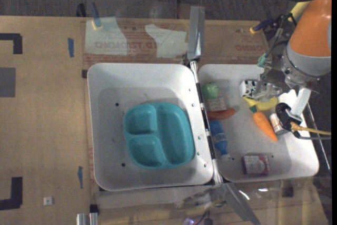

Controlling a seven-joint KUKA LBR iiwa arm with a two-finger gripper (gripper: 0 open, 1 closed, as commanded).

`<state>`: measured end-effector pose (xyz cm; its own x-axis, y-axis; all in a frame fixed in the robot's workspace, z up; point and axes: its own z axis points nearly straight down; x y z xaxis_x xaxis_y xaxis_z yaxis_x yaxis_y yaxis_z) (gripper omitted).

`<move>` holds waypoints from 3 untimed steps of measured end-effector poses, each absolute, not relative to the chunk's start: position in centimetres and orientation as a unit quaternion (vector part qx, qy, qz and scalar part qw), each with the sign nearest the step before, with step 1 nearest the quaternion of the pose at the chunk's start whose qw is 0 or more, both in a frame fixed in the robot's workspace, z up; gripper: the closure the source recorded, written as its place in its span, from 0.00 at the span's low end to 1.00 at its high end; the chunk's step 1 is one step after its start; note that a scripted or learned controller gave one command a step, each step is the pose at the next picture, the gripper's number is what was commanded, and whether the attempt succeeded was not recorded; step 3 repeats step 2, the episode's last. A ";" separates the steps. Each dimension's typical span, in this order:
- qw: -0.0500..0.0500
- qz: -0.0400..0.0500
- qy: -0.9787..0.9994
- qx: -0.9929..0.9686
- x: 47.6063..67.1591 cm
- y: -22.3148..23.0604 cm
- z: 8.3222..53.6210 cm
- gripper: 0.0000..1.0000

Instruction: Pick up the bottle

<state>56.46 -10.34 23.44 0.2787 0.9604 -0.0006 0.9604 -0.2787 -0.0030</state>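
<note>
Because the gripper (261, 88) hangs low over the far end of the right bin (300, 160), among the yellow toy (261, 103) and just beside the carrot (264, 126), the likeliest fault is a grab at the wrong thing — the blue bottle (219, 140) lies well apart from it, along the bin's left wall beside the divider. Whether the pincer stands wide or narrow I cannot tell; the wrist and cables blur it.

A bottle lying flat against a wall leaves little room for a finger on that side, so a descent there could strike the rim or pinch only the cap and let it roll free. A red pepper-like piece (221, 112) and a green-capped item (211, 91) sit just beyond its far end, and could be nudged.

Both bins are smooth white plastic on a tan bench (42, 129) marked with blue tape; the left bin (105, 92) bears a teal divided plate (158, 134). A pink packet (256, 164) lies near the right bin's near edge — dark floor beyond.
</note>
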 end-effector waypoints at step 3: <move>0.000 0.000 -0.629 -0.778 52.7 -15.6 31.7 1.00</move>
